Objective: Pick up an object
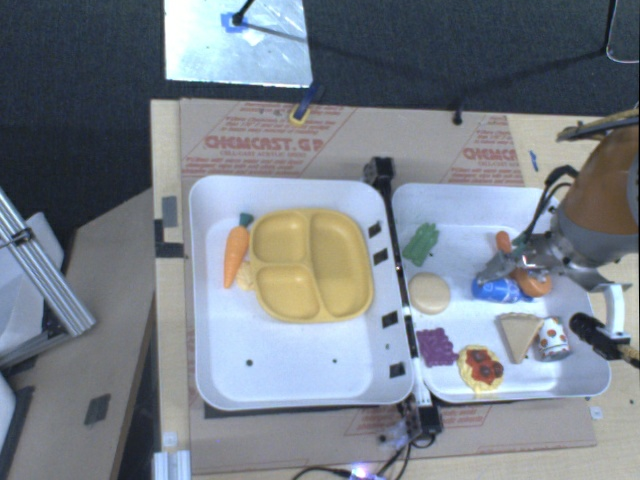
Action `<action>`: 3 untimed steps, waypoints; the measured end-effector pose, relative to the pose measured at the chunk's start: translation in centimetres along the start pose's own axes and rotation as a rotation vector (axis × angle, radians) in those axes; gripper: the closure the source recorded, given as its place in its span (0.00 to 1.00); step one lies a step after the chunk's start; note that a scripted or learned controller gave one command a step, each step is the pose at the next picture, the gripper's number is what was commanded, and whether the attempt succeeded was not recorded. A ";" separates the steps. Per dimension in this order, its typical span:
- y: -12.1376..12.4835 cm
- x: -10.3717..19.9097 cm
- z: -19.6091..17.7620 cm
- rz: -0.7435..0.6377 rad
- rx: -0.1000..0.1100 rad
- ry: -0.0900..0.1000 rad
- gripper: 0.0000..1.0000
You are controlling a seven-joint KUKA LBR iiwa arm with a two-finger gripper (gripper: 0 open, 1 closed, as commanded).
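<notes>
Seen from above at a slant. Shows the arm (pixel 600 193) coming in from the right, grey, with the orange band bulging over the right edge of the right bin (pixel 470 200). Bends the wrist down and to the left, with the claw (pixel 503 268) low inside that bin, just above a blue object (pixel 495 291) and just beside an orange rounded thing (pixel 537 284).

Cannot tell the claw's state, apart or together: too small and blurred there. Cannot tell either whether touching the blue object or just hanging over it. Hides part of the orange rounded thing under the wrist. Cuts off the arm's upper part at the right edge. Leaves a small red-orange piece (pixel 503 240) just behind the claw hard to name.

Places the blue object near the middle of the right bin, lying flat, long axis running left to right, one end toward a beige disc (pixel 430 293), the other toward the orange rounded thing. No telling front from back.

Also shows the left bin (pixel 215 368) with a yellow divided plate (pixel 305 265) and a carrot (pixel 234 255) just to its left, greens at the far end. Sets both bins side by side on the table (pixel 250 138).
</notes>
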State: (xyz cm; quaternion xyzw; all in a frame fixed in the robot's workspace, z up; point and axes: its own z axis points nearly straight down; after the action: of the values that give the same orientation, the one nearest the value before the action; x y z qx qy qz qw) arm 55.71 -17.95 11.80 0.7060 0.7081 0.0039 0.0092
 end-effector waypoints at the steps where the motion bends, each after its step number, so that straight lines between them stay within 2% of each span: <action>1: 0.2 0.0 -1.2 0.000 -0.007 -0.002 1.00; 2: 0.3 -0.1 -7.6 -0.001 0.012 0.006 1.00; 3: 0.5 -0.1 -10.8 -0.001 0.014 0.006 1.00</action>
State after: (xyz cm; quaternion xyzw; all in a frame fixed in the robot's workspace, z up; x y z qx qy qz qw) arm 55.96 -18.02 22.62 0.7055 0.7087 0.0011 0.0019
